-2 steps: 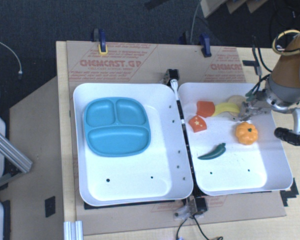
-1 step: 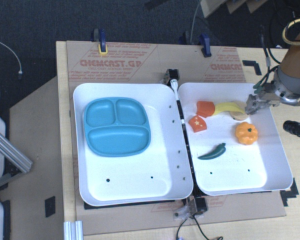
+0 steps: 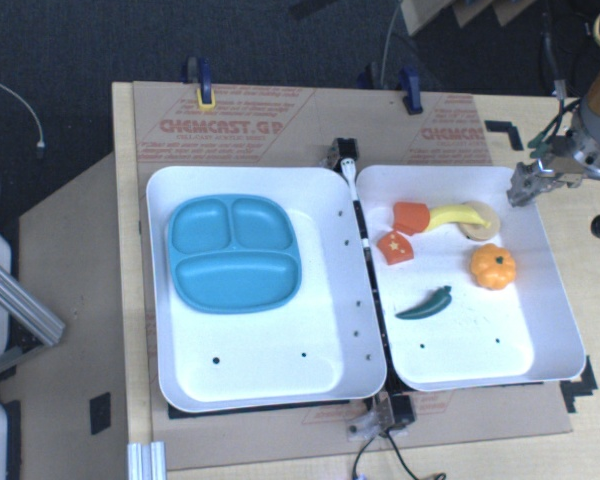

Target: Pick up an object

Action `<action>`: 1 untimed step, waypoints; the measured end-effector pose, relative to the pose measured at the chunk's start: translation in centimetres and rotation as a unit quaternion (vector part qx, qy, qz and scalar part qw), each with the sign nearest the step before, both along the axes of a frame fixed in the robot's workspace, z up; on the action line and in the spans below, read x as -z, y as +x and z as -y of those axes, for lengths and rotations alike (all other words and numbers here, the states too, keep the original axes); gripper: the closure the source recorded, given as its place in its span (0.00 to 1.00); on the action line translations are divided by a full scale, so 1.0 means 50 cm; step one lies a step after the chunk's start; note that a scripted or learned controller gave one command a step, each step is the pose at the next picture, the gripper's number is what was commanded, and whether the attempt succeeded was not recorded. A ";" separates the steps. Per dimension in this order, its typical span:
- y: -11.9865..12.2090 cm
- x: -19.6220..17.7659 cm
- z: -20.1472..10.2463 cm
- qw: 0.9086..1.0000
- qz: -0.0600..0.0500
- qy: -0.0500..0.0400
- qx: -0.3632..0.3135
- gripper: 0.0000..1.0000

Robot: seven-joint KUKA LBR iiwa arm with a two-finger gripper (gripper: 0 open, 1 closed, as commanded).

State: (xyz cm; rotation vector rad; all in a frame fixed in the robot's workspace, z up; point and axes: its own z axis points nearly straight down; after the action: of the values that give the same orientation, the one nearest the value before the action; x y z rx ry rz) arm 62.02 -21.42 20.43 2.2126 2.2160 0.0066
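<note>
The right bin (image 3: 550,343) holds a yellow banana (image 3: 458,217), two red pieces (image 3: 404,231) side by side, an orange pumpkin-shaped toy (image 3: 493,267) and a dark green pepper (image 3: 425,305). My gripper (image 3: 529,181) hangs at the bin's upper right corner, over the rim and apart from all the objects. Nothing shows between its fingers.
The left bin (image 3: 180,358) carries a blue divided plate (image 3: 235,253) in its upper half. A brown board (image 3: 280,108) with blue clamps lies beneath both bins. Cables run near the arm at the right edge.
</note>
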 end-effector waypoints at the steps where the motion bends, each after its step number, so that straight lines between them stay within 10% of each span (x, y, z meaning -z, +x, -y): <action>1: 0.003 -0.063 0.001 1.000 -0.001 0.000 0.000 1.00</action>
State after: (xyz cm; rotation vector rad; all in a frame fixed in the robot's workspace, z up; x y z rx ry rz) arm 62.16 -21.46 23.59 2.2147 2.2175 0.0045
